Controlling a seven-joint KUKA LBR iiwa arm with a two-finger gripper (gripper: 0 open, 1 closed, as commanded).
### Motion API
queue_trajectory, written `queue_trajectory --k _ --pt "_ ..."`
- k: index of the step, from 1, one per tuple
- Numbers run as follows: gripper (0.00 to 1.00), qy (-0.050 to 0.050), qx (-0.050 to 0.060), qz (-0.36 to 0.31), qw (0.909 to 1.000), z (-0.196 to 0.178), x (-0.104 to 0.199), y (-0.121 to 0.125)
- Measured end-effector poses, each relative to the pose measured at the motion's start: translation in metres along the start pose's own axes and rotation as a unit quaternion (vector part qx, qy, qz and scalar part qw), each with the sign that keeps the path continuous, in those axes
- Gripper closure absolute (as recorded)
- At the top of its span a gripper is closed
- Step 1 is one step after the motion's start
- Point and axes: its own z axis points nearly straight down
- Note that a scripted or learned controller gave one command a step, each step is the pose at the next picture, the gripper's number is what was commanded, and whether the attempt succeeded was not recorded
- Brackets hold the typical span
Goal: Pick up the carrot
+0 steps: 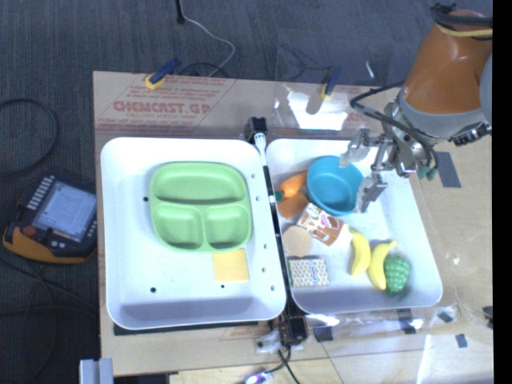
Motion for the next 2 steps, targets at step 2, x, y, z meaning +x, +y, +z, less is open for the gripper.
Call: queue_trajectory --k 2 --pt "0.0 0.0 -0.003 0.093 0.9957 0.056 -0.05 0.129"
